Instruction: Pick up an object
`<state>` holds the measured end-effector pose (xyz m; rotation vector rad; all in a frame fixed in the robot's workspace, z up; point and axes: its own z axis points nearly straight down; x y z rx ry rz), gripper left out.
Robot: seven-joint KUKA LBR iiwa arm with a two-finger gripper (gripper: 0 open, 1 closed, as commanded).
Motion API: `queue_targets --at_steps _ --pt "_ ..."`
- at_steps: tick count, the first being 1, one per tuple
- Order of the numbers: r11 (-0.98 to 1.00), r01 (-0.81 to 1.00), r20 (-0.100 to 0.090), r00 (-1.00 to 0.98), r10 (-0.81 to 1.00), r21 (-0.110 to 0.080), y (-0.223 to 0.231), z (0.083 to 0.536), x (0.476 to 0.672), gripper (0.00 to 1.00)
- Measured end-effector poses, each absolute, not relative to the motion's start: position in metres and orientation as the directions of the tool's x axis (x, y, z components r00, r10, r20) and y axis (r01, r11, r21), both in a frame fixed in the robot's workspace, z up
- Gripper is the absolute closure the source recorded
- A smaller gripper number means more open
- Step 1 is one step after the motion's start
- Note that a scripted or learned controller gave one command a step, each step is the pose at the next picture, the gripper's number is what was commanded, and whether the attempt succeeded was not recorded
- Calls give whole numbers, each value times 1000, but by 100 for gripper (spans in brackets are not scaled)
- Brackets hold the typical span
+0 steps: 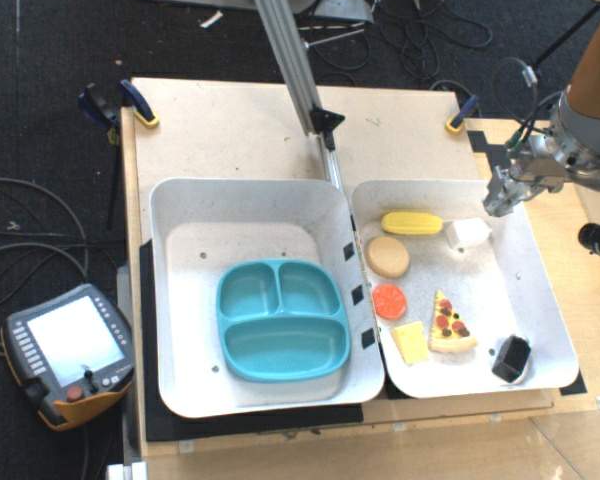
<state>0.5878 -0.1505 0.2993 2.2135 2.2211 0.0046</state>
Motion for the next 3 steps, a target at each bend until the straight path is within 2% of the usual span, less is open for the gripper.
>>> queue_targets --at_steps 1,3 --pt "7 1000 0 -7 1000 -1 -107 294 581 100" --pt "8 1000 1 -8 1000 -1 3 287 576 100"
